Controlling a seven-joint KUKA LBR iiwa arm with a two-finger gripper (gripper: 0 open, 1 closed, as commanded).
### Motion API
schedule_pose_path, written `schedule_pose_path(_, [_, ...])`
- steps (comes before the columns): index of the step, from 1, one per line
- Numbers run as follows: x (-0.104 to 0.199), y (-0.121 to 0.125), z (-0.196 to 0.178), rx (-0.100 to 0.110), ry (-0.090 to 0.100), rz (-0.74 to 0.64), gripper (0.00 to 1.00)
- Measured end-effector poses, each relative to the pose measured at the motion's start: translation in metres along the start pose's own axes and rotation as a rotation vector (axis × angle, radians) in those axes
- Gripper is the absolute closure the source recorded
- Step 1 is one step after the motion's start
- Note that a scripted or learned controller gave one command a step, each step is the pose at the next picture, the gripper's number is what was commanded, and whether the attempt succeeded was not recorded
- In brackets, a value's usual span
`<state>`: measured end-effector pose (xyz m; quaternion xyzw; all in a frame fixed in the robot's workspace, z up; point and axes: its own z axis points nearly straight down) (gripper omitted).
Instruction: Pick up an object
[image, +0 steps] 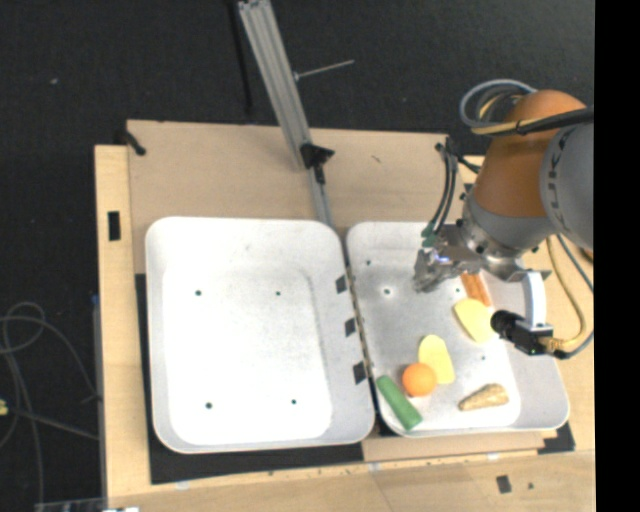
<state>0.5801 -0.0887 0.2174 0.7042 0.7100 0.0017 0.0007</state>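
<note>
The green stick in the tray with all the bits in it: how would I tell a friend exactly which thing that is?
Look at the right-hand white bin, then its near-left corner. The green stick lies there at a slant against the rim, just below the round orange ball. It is the only green, long, thin piece; its neighbours are yellow, orange or tan.

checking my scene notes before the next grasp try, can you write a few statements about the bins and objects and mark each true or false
1. The orange ball lies in the right bin. True.
2. The green stick lies in the left bin. False: it lies in the right bin, near the front left corner, close to the orange ball.
3. The gripper is over the right bin. True.
4. The tan wedge is the object nearest the gripper. False: it lies near the front edge of the right bin, while the orange piece is far closer to the gripper.
5. Two yellow pieces lie in the right bin. True.
</note>
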Motion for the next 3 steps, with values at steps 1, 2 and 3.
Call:
schedule_pose_path(1, [0.058, 0.015, 0.002, 0.001, 0.0, 0.0, 1.0])
schedule_pose_path(2, [0.111, 0.034, -0.006, 0.0, 0.0, 0.0, 1.0])
schedule_pose_path(3, [0.164, 0.035, -0.003, 0.002, -0.001, 0.001, 1.0])
